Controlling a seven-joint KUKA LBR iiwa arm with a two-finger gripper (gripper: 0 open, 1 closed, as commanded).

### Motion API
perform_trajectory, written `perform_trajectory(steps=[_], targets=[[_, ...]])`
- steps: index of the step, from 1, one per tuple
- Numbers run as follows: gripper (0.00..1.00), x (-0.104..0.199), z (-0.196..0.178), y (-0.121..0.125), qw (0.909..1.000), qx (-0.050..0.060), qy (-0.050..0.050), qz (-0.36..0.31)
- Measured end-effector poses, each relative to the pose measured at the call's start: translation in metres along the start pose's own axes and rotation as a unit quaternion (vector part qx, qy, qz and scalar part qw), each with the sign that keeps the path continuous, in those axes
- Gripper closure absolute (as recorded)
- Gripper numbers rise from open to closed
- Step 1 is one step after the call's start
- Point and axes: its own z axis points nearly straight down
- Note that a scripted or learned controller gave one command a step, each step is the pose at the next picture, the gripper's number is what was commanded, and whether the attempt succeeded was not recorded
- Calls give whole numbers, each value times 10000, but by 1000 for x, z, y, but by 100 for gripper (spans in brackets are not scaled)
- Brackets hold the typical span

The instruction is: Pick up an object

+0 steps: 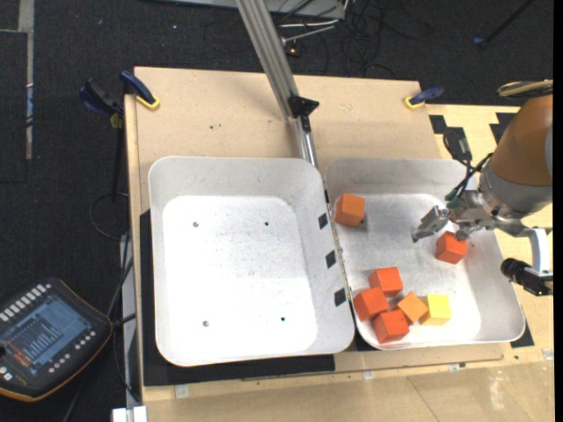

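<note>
My gripper [446, 229] hangs over the right bin [493, 323], near its right side, reaching in from the right. Its fingers are spread open; one grey finger [427, 225] points left. A red-orange cube [451, 249] lies on the bin floor just under and in front of the fingers, and it is not clamped between them. An orange cube [351, 210] sits alone near the bin's left wall. Several more orange cubes [383, 302] and a yellow cube [438, 308] are bunched at the bin's near edge.
The left bin [176, 192] adjoins the right bin's left wall. A slanted metal bar [268, 47] runs from the top down to the gap between the bins. A teach pendant [44, 332] lies off the bench at lower left.
</note>
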Motion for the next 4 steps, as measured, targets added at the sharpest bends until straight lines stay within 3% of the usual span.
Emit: perform_trajectory(steps=[1,3,4], targets=[[100,0,-14,1,10000,-25,0,-1],[100,-2,-113,11,10000,-30,-3,-15],[100,60,-106,21,10000,5,18,-44]])
